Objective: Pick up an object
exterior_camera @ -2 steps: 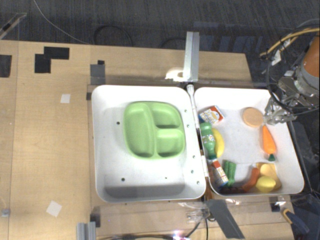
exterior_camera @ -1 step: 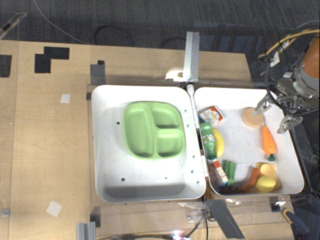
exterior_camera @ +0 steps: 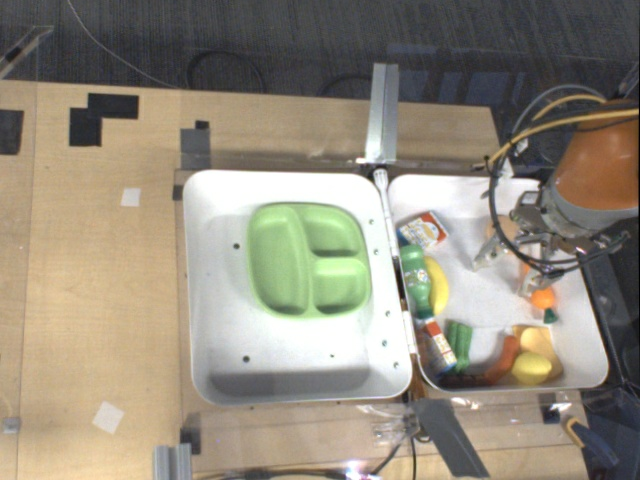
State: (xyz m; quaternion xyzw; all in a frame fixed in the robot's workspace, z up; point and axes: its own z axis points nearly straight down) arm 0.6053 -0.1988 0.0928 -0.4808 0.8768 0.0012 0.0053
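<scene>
A grey KUKA arm [exterior_camera: 600, 173] with an orange wrist band hangs over the right bin [exterior_camera: 470, 193], its gripper [exterior_camera: 530, 253] low above the bin's far right side. Whether the end effector is spread or pressed together cannot be told from this overhead slant, as the wrist and cables cover it, and nothing can be seen pinched in it. Every candidate for the pick lies in this right bin. A small orange piece [exterior_camera: 543, 299] sits just below the gripper, toward the bin's right wall. A yellow lemon-like toy [exterior_camera: 533, 368] rests in the bin's lower right corner, with a reddish sausage-shaped piece [exterior_camera: 497, 365] beside it along the bottom wall. Against the bin's left wall lie a yellow banana [exterior_camera: 436, 283], a green bottle-like item [exterior_camera: 412, 268], a red and white packet [exterior_camera: 422, 230] above them and a small green block [exterior_camera: 461, 341] below. To the left of the right bin, the left bin [exterior_camera: 215, 368] holds a green divided tray [exterior_camera: 305, 258]. The risk from here, by judgement, is a descent onto bare floor between items, or a glancing touch that rolls the small orange piece away; objects crowded against the walls leave little room to close around them
</scene>
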